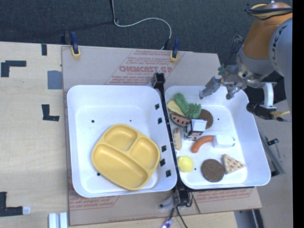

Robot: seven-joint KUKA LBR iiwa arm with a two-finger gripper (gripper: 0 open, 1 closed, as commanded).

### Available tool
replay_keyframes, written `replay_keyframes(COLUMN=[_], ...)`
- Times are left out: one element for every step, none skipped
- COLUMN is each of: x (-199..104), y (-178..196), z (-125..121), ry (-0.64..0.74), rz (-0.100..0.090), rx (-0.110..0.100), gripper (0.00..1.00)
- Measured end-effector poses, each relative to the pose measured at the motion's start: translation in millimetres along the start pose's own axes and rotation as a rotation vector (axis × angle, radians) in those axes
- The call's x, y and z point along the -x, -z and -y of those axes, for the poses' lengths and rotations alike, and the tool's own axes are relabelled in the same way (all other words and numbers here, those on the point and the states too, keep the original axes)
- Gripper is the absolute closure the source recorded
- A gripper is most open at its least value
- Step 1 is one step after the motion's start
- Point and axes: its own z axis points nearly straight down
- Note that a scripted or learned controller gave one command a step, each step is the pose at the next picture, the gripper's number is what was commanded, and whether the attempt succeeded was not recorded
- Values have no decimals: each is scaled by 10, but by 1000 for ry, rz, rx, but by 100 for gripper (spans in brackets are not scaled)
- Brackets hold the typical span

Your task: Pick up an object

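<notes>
Gripper [220, 89] open, nothing between its fingers, over the far rim of the right bin [254, 141]. Near end of that bin: cookie [212, 170], pizza slice [232, 164], lemon [185, 164]; then sausage [203, 143], white block [223, 140], further back watermelon slice [180, 119] and greens [186, 106] just below the gripper. Left bin [80, 122] holds a yellow tray [125, 156].
</notes>
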Motion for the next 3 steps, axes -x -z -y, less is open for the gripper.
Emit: replay_keyframes(x=[-101, -223, -270], y=[-1235, -1193, -1107], z=[383, -19, -51], ry=[-1, 5, -2], rz=[1, 9, 3], rx=[-4, -42, -20], gripper=[0, 0, 100])
